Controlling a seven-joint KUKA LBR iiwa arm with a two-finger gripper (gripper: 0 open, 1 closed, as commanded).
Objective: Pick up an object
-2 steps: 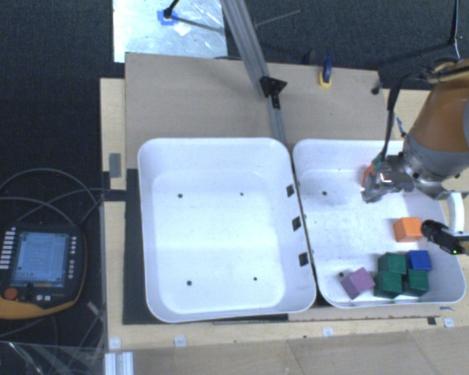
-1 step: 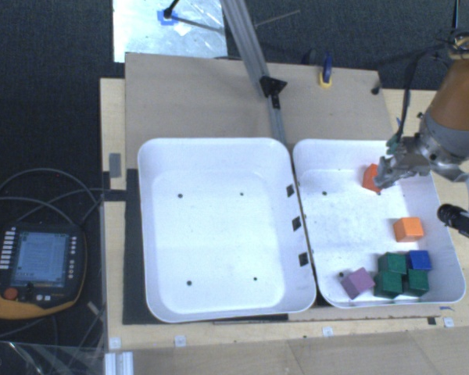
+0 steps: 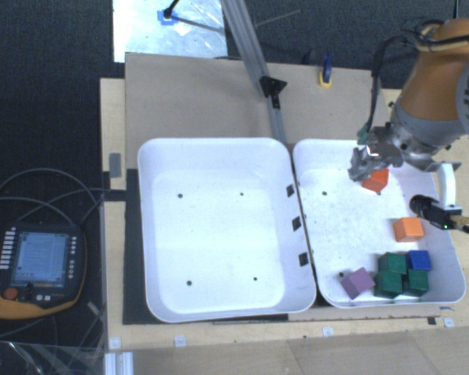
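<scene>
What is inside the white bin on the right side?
The right bin holds blocks: red-orange under the gripper, orange, purple, blue, green ones. Anything beneath the green pile is hidden.

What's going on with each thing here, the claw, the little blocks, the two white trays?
gripper: over the right bin, red-orange block right beneath it; grip unclear.
red-orange block: under the gripper, tilted.
orange block: lying alone in the right bin.
purple block: lying near the front wall.
green and blue blocks: clustered in the front corner.
right bin: holds all the blocks.
left bin: white floor showing.
</scene>
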